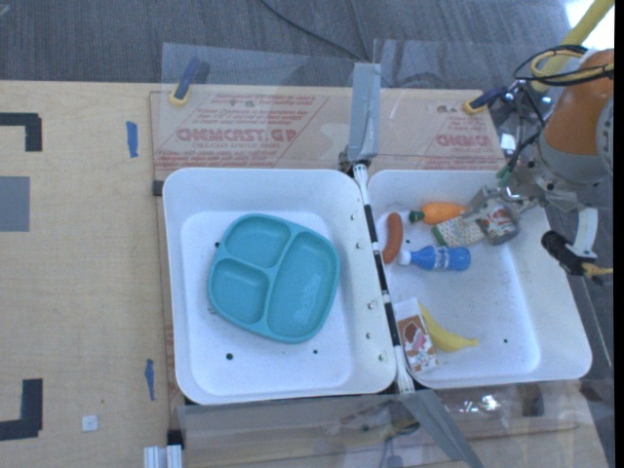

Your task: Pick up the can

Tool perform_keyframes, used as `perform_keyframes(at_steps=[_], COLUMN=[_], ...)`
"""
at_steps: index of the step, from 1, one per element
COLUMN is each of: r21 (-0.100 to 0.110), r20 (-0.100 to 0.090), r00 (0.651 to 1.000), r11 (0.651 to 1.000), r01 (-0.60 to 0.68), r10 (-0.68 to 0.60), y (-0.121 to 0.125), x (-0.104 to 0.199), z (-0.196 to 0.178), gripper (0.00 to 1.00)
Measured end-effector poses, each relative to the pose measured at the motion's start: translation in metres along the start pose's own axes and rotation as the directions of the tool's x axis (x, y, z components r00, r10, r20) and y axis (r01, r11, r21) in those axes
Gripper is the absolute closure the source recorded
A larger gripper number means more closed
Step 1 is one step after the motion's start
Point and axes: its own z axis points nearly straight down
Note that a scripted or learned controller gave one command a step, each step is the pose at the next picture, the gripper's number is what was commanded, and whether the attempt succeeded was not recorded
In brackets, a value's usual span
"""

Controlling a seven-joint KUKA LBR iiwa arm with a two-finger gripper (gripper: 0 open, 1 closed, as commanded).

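The can (498, 223), small with a red and white label, lies on its side in the upper middle of the right bin (546, 349). My gripper (494, 203) hangs directly over the can's far edge, at the end of the grey arm with the orange band (575, 115) that comes in from the upper right. The wrist and cables hide whether the gripper touches the can.
A tan textured block (458, 230) touches the can's left side. A carrot (441, 212), a sausage (393, 236) and a blue bottle (439, 257) lie left of it. A banana (448, 334) and a small carton (414, 339) sit near the front. The left bin holds a teal divided plate (274, 277).
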Motion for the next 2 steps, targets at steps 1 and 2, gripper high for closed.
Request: perform_keyframes(at_steps=[1, 2], r21=[-0.004, 0.011], r20=[0.007, 0.000], r00=[1.000, 0.995], r11=[1.000, 0.995], r01=[0.003, 0.095], r10=[-0.003, -0.095], y=[0.001, 0.017], x=[-0.001, 0.087], z=[-0.011, -0.142], gripper=[1.00, 1.00])
